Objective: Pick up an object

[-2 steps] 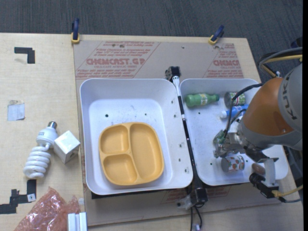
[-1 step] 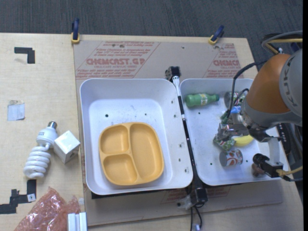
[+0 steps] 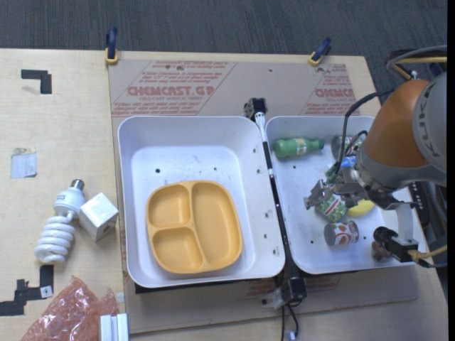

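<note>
The right bin (image 3: 302, 256) holds a green bottle (image 3: 298, 146) lying at its far side, a small can (image 3: 342, 234) on its side near the front, a crumpled green, white and red packet (image 3: 332, 207), a yellow piece (image 3: 362, 207) and a brown object (image 3: 384, 246) in the front right corner. My gripper (image 3: 318, 195) is low in the middle of this bin, right above the crumpled packet, with the grey and orange arm (image 3: 402, 137) behind it. The arm hides part of the bin's right side.
The left bin (image 3: 129, 190) carries a yellow divided plate (image 3: 193, 226). On the bench to its left lie a spiral light bulb (image 3: 57, 229), a white cube (image 3: 99, 216) and a red mesh bag (image 3: 71, 311). A black bar (image 3: 266, 155) separates the bins.
</note>
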`<action>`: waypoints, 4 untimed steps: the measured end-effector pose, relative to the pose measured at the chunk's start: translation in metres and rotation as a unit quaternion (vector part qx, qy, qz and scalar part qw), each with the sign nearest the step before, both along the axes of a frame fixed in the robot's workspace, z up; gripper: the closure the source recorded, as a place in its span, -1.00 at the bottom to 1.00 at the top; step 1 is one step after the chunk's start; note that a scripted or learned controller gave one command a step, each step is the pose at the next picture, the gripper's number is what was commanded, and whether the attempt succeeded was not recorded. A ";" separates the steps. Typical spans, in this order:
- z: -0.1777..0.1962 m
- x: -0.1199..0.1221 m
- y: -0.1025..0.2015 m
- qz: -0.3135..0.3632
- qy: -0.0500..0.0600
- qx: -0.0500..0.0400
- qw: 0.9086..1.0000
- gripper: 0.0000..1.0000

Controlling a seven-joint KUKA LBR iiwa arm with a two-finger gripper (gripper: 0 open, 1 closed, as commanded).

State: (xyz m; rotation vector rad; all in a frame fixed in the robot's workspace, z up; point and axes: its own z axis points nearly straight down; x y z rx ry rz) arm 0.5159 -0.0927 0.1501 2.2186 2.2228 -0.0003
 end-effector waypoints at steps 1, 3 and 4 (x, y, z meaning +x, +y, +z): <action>-0.058 0.011 -0.006 -0.001 0.000 0.000 1.000 -1.00; -0.058 0.061 -0.020 0.000 0.000 0.000 1.000 1.00; -0.058 0.061 -0.020 0.000 0.000 0.000 1.000 -1.00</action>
